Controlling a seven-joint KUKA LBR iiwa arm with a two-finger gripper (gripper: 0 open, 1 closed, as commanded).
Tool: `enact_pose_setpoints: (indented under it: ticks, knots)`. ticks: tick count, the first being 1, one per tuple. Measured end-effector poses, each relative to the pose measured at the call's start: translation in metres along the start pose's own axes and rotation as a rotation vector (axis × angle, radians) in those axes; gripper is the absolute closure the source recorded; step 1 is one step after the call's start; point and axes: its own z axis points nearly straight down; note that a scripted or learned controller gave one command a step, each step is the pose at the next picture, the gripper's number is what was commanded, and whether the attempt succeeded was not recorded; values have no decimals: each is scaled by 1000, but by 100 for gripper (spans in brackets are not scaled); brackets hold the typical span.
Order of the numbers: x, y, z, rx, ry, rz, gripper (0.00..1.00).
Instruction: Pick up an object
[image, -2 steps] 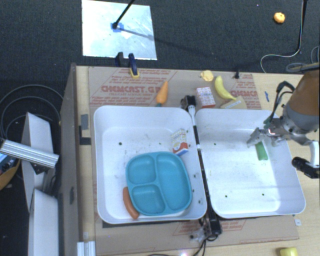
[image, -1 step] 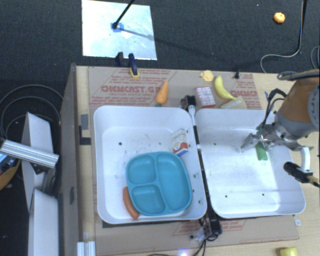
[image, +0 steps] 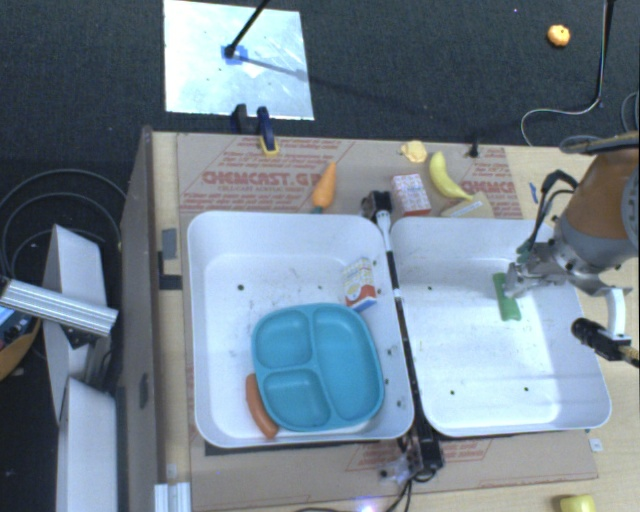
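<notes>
Your pincer (image: 516, 285) sits low over the right bin (image: 560, 405), and the green object (image: 507, 297) lies right at its tip, touching or just under it, though you cannot tell from this slant whether the object is clamped. Off to the pincer's left, across the divide, you have the left bin (image: 215, 330) with a blue divided plate (image: 316, 365), a small carton (image: 360, 283) just above that plate, and an orange sausage-shaped piece (image: 260, 405) by its lower left corner. Beyond the pincer, on the cardboard behind the bins, you can see a banana (image: 445, 177), a small box (image: 411, 194) and a carrot (image: 324, 186).
</notes>
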Motion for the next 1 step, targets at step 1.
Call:
enact_pose_setpoints:
  ticks: [1]
  knots:
    - [0,12,-49,0,0,-1,100]
